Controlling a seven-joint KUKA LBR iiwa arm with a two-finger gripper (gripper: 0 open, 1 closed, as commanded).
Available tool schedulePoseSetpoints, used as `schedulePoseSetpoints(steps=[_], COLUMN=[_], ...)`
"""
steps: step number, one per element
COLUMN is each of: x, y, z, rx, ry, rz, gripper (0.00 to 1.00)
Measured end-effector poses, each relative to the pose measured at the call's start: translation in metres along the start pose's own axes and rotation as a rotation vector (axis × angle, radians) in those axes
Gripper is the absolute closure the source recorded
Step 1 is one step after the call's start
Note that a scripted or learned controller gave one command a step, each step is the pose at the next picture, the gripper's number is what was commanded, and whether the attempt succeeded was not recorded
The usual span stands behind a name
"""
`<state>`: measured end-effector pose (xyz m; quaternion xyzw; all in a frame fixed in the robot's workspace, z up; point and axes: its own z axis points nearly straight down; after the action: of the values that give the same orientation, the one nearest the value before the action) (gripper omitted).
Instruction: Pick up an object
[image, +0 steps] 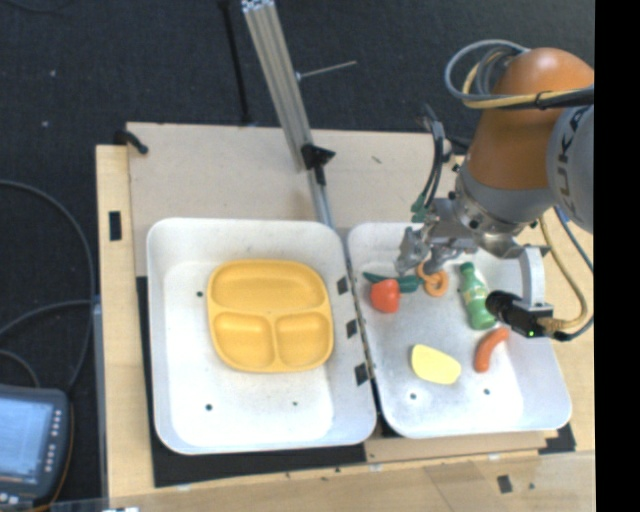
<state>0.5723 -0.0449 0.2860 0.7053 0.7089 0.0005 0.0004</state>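
Clutter sits in the right-hand shallow white bin (540, 400), where the small pieces lie loosely apart, presumably so that any one can be taken singly. A red tomato-shaped toy with a green stalk (385, 294) lies near the bin's left wall; just to its right is a small orange ring-shaped piece (436, 283), then a green plastic bottle-shaped toy (474, 295). Nearer the front lie a yellow lemon-wedge-shaped piece (435, 364) and an orange-red sausage-shaped toy (489, 349).

The two-finger gripper (420, 262) of the grey arm hangs low over the far left part of this bin, just above and between the tomato and the ring, which suggests one of these two is the target. Whether its tips are spread or closed I cannot tell; metal and cabling blur together there, and nothing is visibly between them.

The left-hand shallow white bin (180, 400) holds a yellow three-compartment plastic tray (270, 314) at its middle.

Room is tight on the tomato's left, where the bin wall and the divide between bins are close. The ring has free floor in front; the lemon piece has the most open space around it.
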Motion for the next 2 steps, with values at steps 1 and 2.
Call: schedulePoseSetpoints(steps=[1, 2], x=[0.042, 0.083], y=[-0.001, -0.004], z=[0.004, 0.019], rx=[0.000, 0.001], ry=[0.000, 0.000], rz=[0.000, 0.000], gripper=[1.00, 1.00])
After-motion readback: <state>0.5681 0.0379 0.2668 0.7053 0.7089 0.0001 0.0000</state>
